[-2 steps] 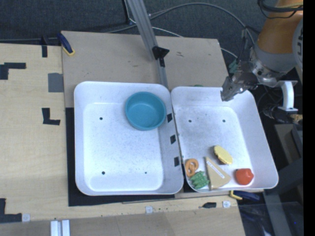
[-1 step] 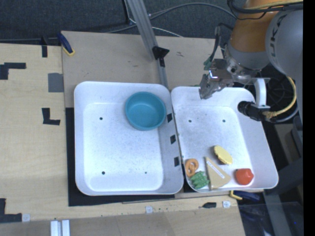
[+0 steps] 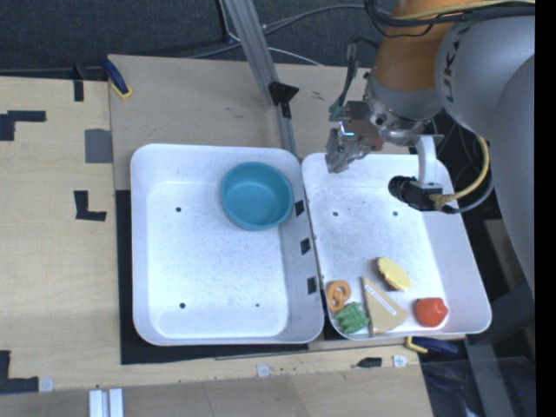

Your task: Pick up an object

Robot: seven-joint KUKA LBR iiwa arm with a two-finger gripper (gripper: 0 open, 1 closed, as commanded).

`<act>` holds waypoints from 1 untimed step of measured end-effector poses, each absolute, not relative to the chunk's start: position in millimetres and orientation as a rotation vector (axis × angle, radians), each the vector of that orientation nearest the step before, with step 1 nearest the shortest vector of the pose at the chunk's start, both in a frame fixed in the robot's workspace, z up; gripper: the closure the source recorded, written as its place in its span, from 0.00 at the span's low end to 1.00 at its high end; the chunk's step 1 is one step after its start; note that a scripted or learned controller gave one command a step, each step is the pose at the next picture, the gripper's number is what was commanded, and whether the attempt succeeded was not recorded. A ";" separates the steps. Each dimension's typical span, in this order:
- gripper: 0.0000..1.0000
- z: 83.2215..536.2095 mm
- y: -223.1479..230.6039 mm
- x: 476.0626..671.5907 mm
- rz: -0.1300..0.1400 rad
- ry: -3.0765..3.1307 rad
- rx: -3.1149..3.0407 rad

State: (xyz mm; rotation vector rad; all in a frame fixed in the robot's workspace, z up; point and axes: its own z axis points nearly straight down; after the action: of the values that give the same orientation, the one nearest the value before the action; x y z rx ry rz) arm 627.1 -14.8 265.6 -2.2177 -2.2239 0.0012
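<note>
Along the lower edge of the right bin [image 3: 452,259] lie a pretzel [image 3: 338,294], a green piece [image 3: 352,319], a tan wedge [image 3: 382,307], a yellow piece [image 3: 393,274] and a red piece [image 3: 431,311]. Higher up, a blue bowl [image 3: 256,195] sits in the left bin [image 3: 165,259]. My gripper [image 3: 340,158] hovers over the right bin's upper left corner, holding nothing; whether it's open, I cannot tell.

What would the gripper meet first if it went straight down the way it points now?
Probably the bare floor of the right bin near its far left corner; the gripper has no object below it, though depth is unclear.
</note>
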 end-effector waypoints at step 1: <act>1.00 264.3 35.2 633.6 0.001 -2.226 -2.216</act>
State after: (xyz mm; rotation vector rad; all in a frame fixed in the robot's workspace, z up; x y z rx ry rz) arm 633.6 35.2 264.3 -2.2163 -2.2257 0.0006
